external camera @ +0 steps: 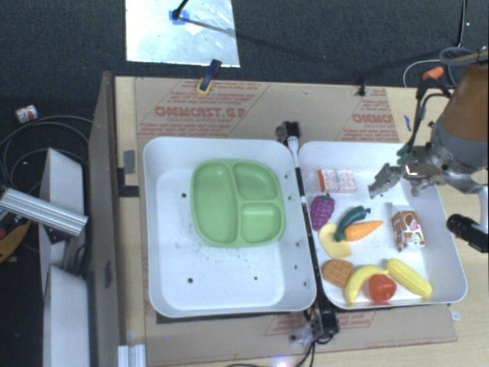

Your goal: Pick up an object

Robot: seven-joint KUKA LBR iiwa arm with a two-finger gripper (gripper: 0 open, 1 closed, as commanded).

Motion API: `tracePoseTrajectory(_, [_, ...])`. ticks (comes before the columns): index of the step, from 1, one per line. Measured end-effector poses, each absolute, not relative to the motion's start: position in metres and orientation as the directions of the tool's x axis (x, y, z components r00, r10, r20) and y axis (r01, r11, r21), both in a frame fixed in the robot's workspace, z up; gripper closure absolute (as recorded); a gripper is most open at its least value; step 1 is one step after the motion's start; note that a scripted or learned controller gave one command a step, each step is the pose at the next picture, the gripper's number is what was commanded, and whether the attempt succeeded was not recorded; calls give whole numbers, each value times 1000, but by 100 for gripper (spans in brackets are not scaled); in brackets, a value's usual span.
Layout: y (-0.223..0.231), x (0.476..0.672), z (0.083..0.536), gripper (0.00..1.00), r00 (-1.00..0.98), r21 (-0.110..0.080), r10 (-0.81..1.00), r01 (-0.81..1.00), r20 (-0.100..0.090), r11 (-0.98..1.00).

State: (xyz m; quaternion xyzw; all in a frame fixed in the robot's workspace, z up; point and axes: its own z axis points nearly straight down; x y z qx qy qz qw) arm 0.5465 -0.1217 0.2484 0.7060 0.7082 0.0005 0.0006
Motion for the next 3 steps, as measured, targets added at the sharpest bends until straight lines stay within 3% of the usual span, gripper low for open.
tracePoseTrajectory(1, [-123,552,95,0,-1,-10,1000,1000,1,1])
tracePoseTrajectory(2, [-121,539,85,0,0,4,1000,1000,0,0])
tracePoseTrajectory(3, [-121,540,96,100,-2,5,1000,1000,0,2])
